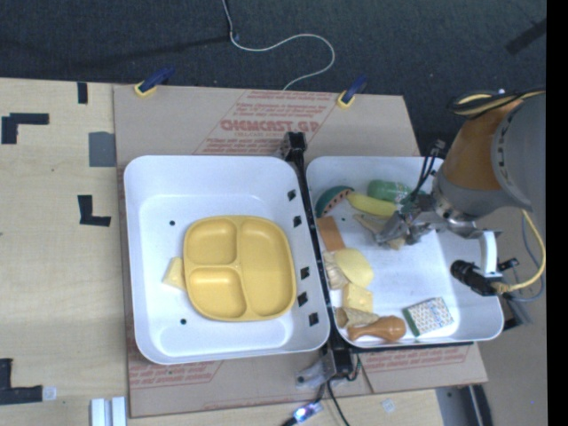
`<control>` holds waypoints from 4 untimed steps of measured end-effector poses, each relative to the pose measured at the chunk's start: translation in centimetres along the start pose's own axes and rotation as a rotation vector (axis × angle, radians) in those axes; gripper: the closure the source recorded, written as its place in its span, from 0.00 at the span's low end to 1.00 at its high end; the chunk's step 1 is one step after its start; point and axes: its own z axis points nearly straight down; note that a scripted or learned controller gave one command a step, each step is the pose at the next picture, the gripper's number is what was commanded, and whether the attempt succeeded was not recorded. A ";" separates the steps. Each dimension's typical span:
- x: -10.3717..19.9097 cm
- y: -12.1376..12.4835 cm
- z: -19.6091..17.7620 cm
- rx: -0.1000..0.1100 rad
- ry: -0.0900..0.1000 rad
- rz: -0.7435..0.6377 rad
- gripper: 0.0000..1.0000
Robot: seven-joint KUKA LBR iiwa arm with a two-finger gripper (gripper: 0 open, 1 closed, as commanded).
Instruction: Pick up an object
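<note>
Left bin (146, 238): you've got a yellow divided plate (239, 267). Right bin (461, 327): food toys down its left side, a yellow banana (371, 205) and green piece (388, 189) at the top. Gripper (393, 234) just below the banana; I can't tell how it stands.

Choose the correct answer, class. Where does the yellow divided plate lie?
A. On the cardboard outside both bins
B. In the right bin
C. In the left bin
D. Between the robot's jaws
C. The yellow divided plate lies flat on the floor of the left bin, while the gripper works over the right bin.
</note>
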 end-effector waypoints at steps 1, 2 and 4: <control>0.7 0.4 -6.1 -0.005 0.001 0.001 1.00; -0.1 0.9 -10.8 -0.005 0.000 0.002 1.00; 4.6 -1.7 -11.9 0.003 0.002 0.001 1.00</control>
